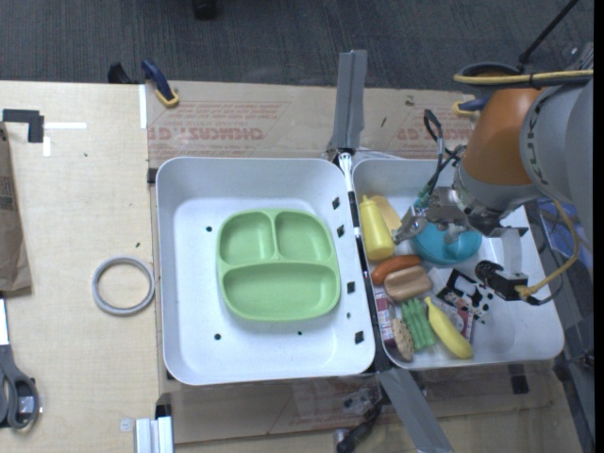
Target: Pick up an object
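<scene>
The right bin (528,333) holds a yellow bottle (376,226), a hot dog toy (403,279), a banana (446,328), a green ridged item (415,327) and a teal round object (447,243). My gripper (422,217) hangs over the bin's upper middle, just above the teal object and right of the yellow bottle. Its metal fingers (410,228) point down-left. Nothing shows between them.
The left bin (179,253) carries a green divided plate (278,264). A grey tape ring (124,284) lies on the bench to the left, scissors (17,394) at the lower left. A black-and-white patterned piece (469,295) lies in the right bin.
</scene>
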Controlling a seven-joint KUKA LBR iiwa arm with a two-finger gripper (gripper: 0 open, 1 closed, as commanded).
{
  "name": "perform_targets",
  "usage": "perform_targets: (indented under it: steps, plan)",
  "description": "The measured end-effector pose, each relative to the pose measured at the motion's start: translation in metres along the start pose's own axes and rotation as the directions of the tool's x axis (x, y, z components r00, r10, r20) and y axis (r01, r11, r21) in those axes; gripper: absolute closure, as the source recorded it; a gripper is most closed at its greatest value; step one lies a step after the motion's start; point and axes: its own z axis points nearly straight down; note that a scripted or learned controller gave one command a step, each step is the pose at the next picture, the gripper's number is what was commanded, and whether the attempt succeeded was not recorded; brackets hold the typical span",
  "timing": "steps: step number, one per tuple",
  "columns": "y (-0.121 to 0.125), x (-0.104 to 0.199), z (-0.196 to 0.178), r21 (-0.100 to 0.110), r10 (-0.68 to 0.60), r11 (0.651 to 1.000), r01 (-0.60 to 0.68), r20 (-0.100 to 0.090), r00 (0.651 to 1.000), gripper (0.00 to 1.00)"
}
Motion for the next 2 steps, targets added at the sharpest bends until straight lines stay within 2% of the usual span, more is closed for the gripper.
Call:
perform_targets:
  steps: [1, 2]
  plan:
    - [0.005, -0.017, 0.011, -0.007, 0.001, 1.000, -0.001, -0.001, 1.000, 0.00]
    - [0.007, -0.019, -0.001, -0.013, 0.004, 1.000, -0.004, 0.001, 1.000, 1.00]
